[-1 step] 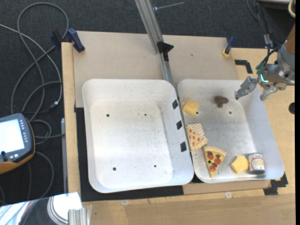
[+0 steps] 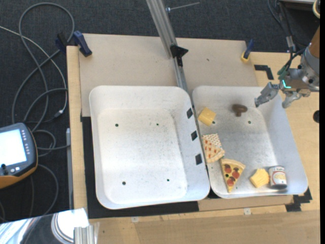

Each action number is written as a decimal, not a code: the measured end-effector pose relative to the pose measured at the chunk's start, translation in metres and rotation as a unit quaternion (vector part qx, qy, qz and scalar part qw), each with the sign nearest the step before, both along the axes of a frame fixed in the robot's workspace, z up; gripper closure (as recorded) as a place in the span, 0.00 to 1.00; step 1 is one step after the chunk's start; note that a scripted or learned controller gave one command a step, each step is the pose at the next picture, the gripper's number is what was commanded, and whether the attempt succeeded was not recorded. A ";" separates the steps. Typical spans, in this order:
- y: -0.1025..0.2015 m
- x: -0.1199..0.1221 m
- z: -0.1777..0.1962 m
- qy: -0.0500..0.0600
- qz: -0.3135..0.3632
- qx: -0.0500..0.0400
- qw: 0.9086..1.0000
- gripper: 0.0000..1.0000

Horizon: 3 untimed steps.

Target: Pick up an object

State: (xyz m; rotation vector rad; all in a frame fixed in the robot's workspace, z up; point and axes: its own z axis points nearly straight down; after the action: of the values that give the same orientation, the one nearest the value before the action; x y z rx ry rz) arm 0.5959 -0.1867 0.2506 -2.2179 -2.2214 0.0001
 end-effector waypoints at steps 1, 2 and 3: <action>0.010 -0.001 -0.058 0.003 0.000 0.001 1.000 0.00; 0.006 0.004 -0.118 0.003 -0.001 0.000 1.000 0.00; 0.007 0.003 -0.161 0.002 -0.001 0.000 1.000 0.00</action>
State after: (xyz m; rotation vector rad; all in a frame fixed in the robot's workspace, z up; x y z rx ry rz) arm 0.5991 -0.1799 0.0899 -2.2163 -2.2172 0.0045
